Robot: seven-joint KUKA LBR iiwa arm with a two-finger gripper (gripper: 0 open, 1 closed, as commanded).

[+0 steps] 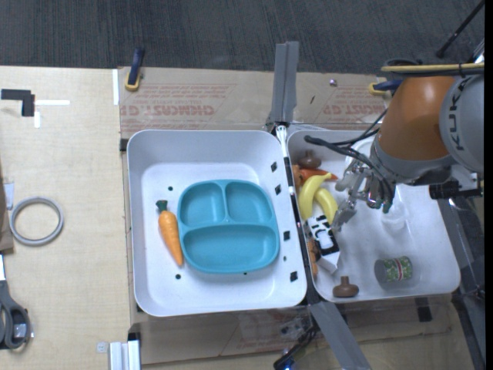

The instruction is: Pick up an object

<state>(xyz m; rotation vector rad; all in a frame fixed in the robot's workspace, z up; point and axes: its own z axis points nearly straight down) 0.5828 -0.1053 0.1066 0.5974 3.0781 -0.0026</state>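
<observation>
- The arm (420, 126) is reaching in over the right bin (431, 284), with the gripper (362, 206) hanging low above the bin's middle.
- The fingers (343, 213) are looking spread apart, with nothing sitting between them, so no object is being held yet.
- One finger is pointing toward the banana (316, 195) and the black-and-white item (323, 236), just beside both; whether it is touching either is hard to say.
- As I judge it, the task is sitting at the approach stage: closing on something and lifting it are both left to do.
- Candidates are lying in the right bin: the banana along the left wall, the black-and-white item below it, a brown knob (346, 287) near the front, and a green can (394, 268) lying well apart from the fingers.
- The left bin (146, 284) is holding a blue plate (229, 226) with a carrot (171, 233) just beside its left edge, far from the gripper.
- The wrist and cables are covering the back of the right bin, so anything under them is staying hidden.
- A small brown thing (310, 160) above the banana and an orange sliver by the divider are too small to name.
- The height of the fingertips over the bin floor is not readable from this slant.
- A ring (35, 220) and scissors (14, 326) are lying on the surface at far left, the scissors cut off by the edge.
</observation>
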